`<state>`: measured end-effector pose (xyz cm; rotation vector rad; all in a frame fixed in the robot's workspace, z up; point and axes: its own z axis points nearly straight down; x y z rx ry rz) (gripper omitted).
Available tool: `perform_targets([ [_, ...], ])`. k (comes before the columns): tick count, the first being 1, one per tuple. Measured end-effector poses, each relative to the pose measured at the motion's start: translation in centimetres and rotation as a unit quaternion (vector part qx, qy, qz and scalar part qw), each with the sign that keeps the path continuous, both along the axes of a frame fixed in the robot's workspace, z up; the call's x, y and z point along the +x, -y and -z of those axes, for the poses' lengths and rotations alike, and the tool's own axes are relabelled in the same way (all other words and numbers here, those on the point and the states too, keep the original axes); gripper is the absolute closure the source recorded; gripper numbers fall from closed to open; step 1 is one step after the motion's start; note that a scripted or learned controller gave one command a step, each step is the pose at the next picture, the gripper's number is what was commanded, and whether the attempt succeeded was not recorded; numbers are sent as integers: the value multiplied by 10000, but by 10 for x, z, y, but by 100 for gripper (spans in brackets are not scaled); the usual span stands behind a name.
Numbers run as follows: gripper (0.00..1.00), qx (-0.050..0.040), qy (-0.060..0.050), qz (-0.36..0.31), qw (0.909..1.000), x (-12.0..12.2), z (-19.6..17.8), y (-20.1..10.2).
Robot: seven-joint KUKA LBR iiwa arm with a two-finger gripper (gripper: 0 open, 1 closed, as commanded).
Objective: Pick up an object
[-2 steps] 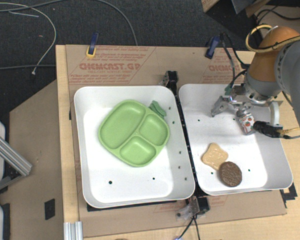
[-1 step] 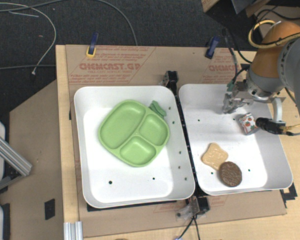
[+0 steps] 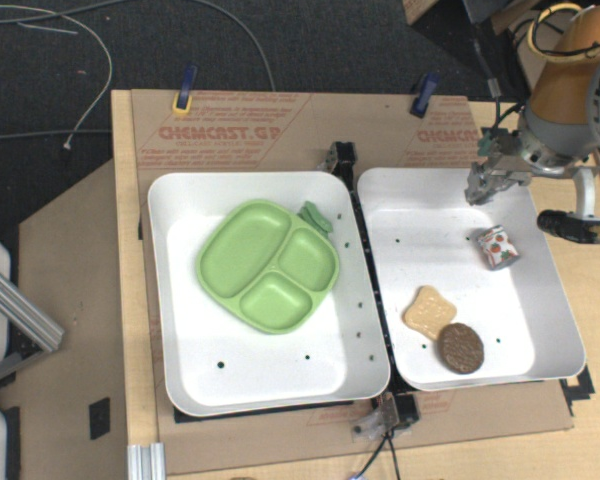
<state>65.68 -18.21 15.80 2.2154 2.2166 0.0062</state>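
**Gripper poised over the right bin's far corner, nothing in its grasp**

The gripper hangs at the far right corner of the right bin, its dark fingers pointing down toward the white floor near the back wall. The fingers look drawn close together, with hardly any gap between their tips, and no object sits between them. Whether the tips touch the bin floor cannot be told from this slant. Above the gripper rises the grey wrist, and above that the orange band of the arm, reaching in from the right.

Nearest to the gripper, a little toward the front and slightly right of it, lies a small white packet with red markings, apart from the fingers. Farther forward in the same bin rest a tan toast-shaped piece and a dark brown round cookie, the two just beside each other, possibly touching at their edges.

The left bin holds a green divided plate with three compartments, lying flat near the middle. A small dark green item sits at the plate's far right edge, touching or overlapping its rim. Both bins rest on a cardboard sheet, held at its far edge by two blue clamps.
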Motion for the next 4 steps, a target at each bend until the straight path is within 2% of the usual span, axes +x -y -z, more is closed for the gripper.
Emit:
perform_targets([
  [1,100,4,-5,-4,10000,1,-45,0],
  [2,100,7,-16,-2,10000,2,-69,0],
  [4,100,27,-49,-26,10000,-5,-78,-100],
])
